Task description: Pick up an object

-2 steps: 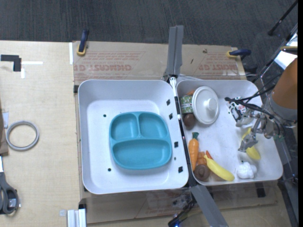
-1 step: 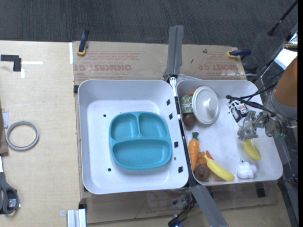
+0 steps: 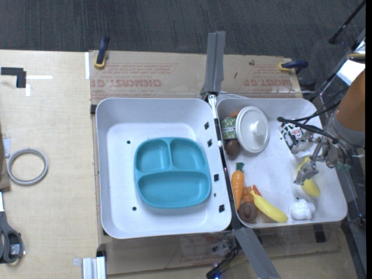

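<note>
Your end effector (image 3: 307, 173) hangs low over the right bin (image 3: 273, 156), at its outer wall, and directly beneath its tip lies a small yellow lemon-like piece (image 3: 311, 188), which I take to be the likeliest thing to pick. That piece sits just toward the near wall of the bin from the tip, almost touching it or just apart; I cannot tell which. It is short and rounded, its long axis slanting roughly along the outer wall, so a narrow pinch across its width looks the better fit. Whether the end effector is spread or closed I cannot tell; its metal parts blur together with the cables behind it, and nothing visibly sits inside it. Still nearer the bin's near wall from the lemon lies a white, fluffy-looking lump (image 3: 301, 210), soft and irregular. Toward the bin's centre from that lump a smooth yellow banana (image 3: 269, 208) lies slantwise, next to an orange carrot (image 3: 238, 185) and a dark brown rounded piece (image 3: 248, 212). A glossy white domed lid with a knob (image 3: 253, 129) rests by the far wall. The left bin (image 3: 116, 127) holds a turquoise divided plate (image 3: 172, 172), smooth plastic, well apart from your arm.
</note>
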You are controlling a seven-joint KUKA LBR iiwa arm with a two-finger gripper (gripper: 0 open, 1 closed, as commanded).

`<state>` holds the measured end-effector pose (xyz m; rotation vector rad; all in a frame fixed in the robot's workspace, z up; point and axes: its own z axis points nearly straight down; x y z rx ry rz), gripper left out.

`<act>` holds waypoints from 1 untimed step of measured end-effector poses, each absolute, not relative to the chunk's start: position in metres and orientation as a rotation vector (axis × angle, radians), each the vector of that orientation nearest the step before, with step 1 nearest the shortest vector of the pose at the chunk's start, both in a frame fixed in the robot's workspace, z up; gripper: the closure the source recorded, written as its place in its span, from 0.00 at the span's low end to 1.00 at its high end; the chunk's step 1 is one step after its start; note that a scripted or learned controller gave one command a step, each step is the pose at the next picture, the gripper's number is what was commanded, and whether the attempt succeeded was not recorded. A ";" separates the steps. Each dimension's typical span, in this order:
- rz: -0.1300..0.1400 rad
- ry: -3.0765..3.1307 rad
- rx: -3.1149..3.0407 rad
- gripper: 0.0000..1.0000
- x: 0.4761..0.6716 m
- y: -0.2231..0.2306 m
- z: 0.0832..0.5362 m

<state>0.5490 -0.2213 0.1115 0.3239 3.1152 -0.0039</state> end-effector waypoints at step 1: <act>0.001 3.111 0.423 0.00 0.549 -0.222 0.092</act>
